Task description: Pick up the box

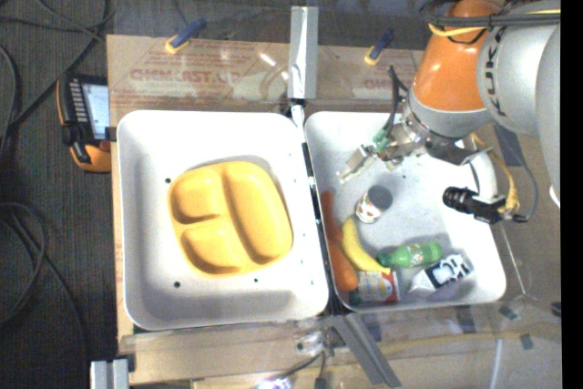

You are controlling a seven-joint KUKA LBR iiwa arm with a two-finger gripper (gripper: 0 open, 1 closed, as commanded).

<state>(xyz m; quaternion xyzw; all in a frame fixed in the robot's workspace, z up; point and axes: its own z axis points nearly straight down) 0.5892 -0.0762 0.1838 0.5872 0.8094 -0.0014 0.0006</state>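
Our gripper (364,161) hung above the banana (357,247), fingers seemingly apart and gripping nothing, the box (377,288) lying beyond the banana's near end.

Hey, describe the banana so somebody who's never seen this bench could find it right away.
Look in the right-hand white bin, along its left side toward the near edge. The banana lies there between an orange carrot and a green bottle. It is the only curved yellow thing in that bin.
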